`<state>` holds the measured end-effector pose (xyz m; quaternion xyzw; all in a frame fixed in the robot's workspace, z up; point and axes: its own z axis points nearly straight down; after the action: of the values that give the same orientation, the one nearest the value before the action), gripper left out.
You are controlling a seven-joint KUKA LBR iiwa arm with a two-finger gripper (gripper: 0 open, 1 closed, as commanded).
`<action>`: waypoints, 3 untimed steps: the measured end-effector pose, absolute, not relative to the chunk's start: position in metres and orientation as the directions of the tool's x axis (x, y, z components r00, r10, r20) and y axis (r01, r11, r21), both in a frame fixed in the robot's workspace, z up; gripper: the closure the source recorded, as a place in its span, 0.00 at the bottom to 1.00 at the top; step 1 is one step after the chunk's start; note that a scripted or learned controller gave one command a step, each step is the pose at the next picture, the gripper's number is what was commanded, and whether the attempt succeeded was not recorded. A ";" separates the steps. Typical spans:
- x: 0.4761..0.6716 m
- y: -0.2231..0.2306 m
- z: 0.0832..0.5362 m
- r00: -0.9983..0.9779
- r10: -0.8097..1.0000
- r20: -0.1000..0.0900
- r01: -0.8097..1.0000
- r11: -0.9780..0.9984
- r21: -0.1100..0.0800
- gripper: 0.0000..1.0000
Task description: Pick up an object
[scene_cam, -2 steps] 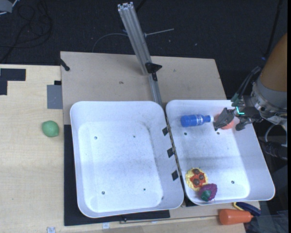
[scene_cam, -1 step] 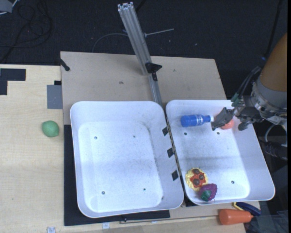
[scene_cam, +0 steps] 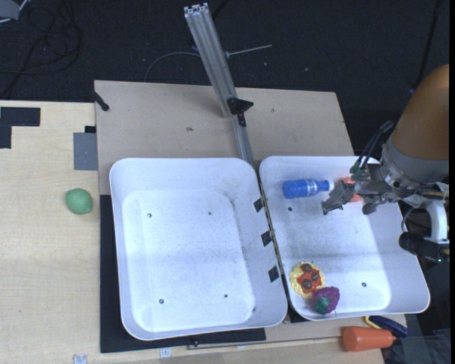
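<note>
Hovering fingers beside blue bottle.

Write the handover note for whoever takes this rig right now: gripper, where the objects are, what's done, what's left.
Gripper: over the right bin, just right of the blue bottle, nothing seen between its fingers; open or shut cannot be told.
Blue bottle: lying on its side at the far end of the right bin.
Yellow toy and purple toy: together at the right bin's near edge.
Left bin: beside the right bin.
Green ball: on the bench left of the bins.
Done: no pick yet.
Left: grasp and lift one object; the bottle is closest.
</note>
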<state>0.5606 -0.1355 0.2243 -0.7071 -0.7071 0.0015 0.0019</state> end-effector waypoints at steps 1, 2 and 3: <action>0.554 -0.133 0.163 -0.001 1.000 0.001 1.000 0.001 -0.006 0.00; 0.550 -0.135 0.100 0.000 1.000 0.001 1.000 0.000 -0.006 0.00; 0.552 -0.137 0.113 0.003 1.000 0.000 1.000 -0.003 -0.001 1.00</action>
<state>0.5516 -0.1367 0.1129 -0.7080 -0.7062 0.0003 0.0003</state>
